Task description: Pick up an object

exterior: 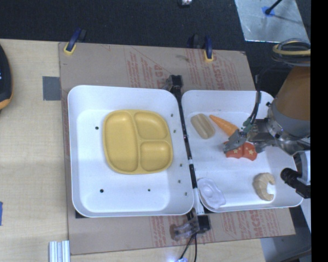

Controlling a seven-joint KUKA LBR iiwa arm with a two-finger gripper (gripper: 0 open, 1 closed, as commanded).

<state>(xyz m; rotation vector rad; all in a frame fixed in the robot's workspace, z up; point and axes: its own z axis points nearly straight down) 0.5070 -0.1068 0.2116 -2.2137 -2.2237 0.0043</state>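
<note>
Approach step, grasp not confirmed. Tool (238,142) sits low in the right bin (208,98), right of frame centre, tips at the upper-left edge of the red toy (242,152), carrot (224,125) just above. Can't tell how far the tool is spread, or if it has hold of anything; nothing clearly between the tips. Arm (292,100) enters from the right edge, wrist angled down-left. Likely target is the red toy, mid-right bin. Next move probably calls for closing on it, then a straight lift. Also in the right bin: tan bread piece (203,126) upper left, clear cup (211,193) lower left, bitten pastry (264,185) lower right. Yellow divided plate (137,141) in the left bin (79,146) on the desk (22,162).
</note>
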